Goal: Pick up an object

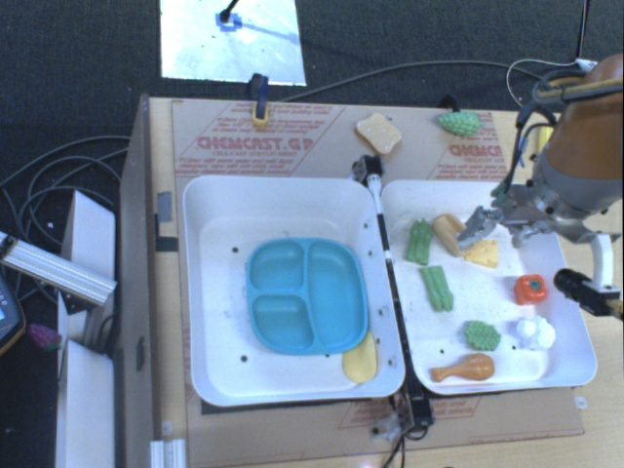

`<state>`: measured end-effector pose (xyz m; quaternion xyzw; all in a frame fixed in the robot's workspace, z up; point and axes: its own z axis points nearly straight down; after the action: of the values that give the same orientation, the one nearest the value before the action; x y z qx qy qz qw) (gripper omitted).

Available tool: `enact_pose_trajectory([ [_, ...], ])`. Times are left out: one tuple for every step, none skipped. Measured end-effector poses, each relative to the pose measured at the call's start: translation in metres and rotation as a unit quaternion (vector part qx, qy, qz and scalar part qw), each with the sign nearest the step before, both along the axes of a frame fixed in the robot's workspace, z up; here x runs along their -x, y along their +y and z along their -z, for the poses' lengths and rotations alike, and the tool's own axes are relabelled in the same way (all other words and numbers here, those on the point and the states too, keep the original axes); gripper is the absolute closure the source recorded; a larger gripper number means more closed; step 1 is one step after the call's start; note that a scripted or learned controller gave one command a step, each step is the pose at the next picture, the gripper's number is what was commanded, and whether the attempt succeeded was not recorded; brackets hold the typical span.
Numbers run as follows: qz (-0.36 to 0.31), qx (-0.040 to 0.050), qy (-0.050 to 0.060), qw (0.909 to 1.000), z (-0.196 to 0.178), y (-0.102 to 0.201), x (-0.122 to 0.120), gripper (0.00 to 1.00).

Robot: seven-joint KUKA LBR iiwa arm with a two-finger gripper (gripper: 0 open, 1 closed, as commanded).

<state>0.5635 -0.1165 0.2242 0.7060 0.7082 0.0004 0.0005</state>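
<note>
Drumstick lying nearest in right bin, gripper low beside cheese, finger spread impossible to tell, nothing seen held, pick yet undone.

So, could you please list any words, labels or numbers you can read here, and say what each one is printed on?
"CHEMCAST G P": red print on the brown cardboard sheet behind the left white bin.
Same red print behind the right white bin: partly hidden, unreadable.
Smaller red lines around both: too blurred.
</note>
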Motion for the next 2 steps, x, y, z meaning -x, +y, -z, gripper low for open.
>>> enact_pose_trajectory([
  [0.001, -0.0002, 0.001, 1.0000, 0.092, 0.020, 0.006, 0.00],
  [0.001, 0.0000, 0.000, 1.0000, 0.140, 0.032, 0.008, 0.00],
])
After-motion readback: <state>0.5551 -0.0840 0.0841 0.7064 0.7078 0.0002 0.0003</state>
